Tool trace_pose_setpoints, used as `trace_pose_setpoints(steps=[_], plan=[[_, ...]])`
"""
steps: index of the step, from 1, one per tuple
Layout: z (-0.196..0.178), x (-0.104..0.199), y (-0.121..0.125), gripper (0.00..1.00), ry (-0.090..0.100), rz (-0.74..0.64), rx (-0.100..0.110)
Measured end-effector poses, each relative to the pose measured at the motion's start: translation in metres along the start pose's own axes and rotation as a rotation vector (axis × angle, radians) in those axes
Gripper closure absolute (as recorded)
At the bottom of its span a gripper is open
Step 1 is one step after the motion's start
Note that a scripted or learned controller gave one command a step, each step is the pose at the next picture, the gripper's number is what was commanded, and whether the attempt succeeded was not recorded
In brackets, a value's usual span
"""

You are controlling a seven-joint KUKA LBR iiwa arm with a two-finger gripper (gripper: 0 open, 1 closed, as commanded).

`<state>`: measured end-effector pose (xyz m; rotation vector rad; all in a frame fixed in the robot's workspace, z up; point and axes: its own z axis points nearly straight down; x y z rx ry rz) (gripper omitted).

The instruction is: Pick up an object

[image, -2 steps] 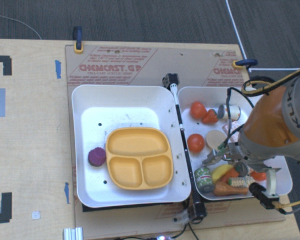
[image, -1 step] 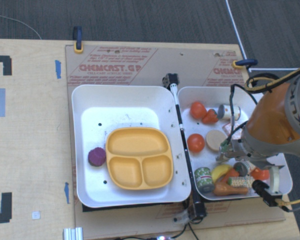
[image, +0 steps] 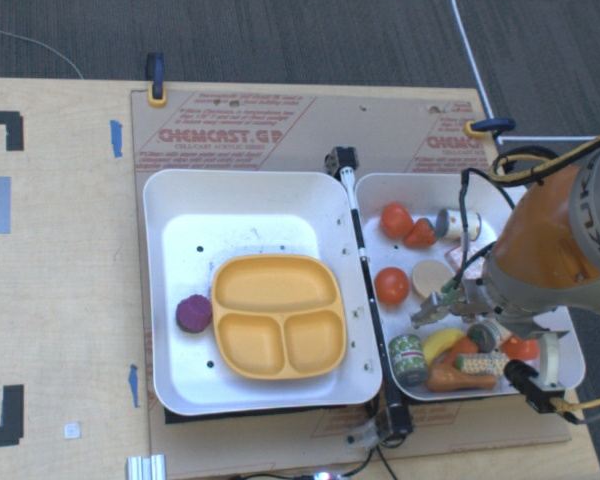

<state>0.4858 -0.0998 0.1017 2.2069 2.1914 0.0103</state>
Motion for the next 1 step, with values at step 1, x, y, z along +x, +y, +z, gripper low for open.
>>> trace_pose_setpoints(steps=[1], plan=[[-0.01, -0.0003, 0.0016, 1.0, -0.001, 0.0, -0.004]])
